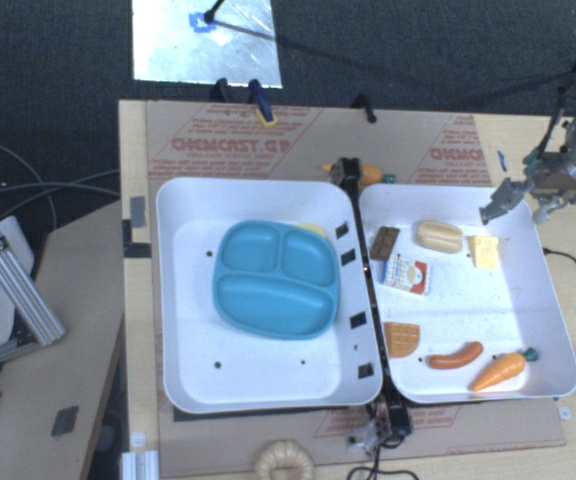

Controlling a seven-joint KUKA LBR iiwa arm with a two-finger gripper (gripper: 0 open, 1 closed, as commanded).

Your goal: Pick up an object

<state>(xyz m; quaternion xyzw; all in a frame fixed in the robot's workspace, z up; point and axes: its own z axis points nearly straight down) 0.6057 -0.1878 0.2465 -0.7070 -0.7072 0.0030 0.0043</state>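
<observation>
The right bin (pixel 553 308) holds several toy foods: a bread roll (pixel 439 236), a yellow cheese piece (pixel 484 251), a brown chocolate bar (pixel 384 240), a white, red and blue packet (pixel 405 274), a waffle (pixel 402 338), a sausage (pixel 455 355) and a carrot (pixel 498 370). My gripper (pixel 521 208) hangs over the bin's far right corner, just above and behind the cheese. It is open, its two dark fingers spread apart with nothing between them.
The left bin (pixel 183 368) carries a blue compartment plate (pixel 276 278), with a pale yellow item (pixel 313 230) peeking out behind it. A black divider with clips (pixel 363 278) joins the two bins. A metal frame (pixel 8 288) stands at the far left.
</observation>
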